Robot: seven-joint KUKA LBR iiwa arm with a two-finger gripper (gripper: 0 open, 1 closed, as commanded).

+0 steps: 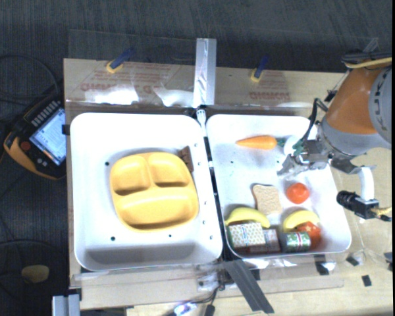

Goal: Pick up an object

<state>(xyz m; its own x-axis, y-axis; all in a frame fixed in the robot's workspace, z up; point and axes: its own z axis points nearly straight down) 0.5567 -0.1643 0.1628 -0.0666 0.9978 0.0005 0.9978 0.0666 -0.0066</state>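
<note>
The right bin [250,125] holds a carrot [257,142] near its back, a small red tomato [297,192], a slice of toast [268,199], two bananas [247,216] [299,218], a boxed item [253,237] and a can [296,241] along the front wall. My gripper [296,155] hangs low at the right side of this bin, just right of the carrot's leafy end and above the tomato. Nothing shows between its fingers.
The left bin [85,242] carries a yellow divided plate [155,189]. A teach pendant [43,140] and cables lie off the bench to the left. A metal post [205,71] stands behind the bins' shared wall. The arm's orange band [355,101] reaches in from the right.
</note>
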